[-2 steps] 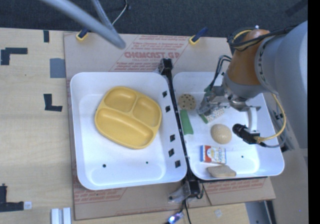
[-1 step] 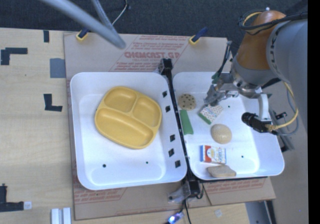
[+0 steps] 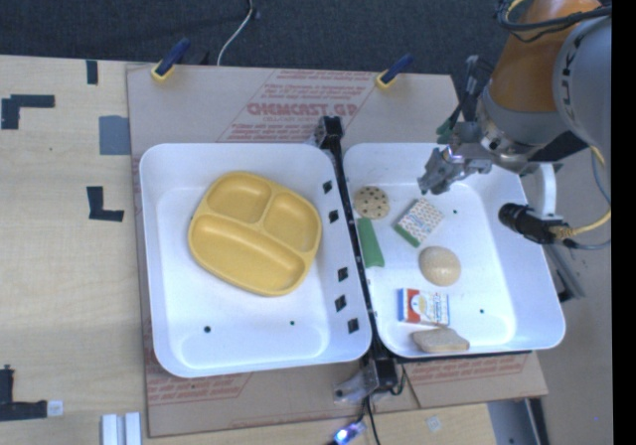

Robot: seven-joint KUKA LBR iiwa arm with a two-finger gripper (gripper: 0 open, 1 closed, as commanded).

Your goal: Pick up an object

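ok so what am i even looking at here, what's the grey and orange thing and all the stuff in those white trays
It is a robot arm, grey with an orange band, reaching in from the right of a single camera fixed above the bench. At its tip is a two-finger gripper for picking things up; it hangs over the far part of the right bin, above a checked packet. I see nothing held in it. That bin also holds a round cookie, a green strip, a tan ball, a small red, white and blue box and a flat beige piece. The left bin holds a yellow divided plate.

Bench (image 3: 60, 234): cardboard sheet (image 3: 288, 105), 2 white bins (image 3: 164, 334) atop.
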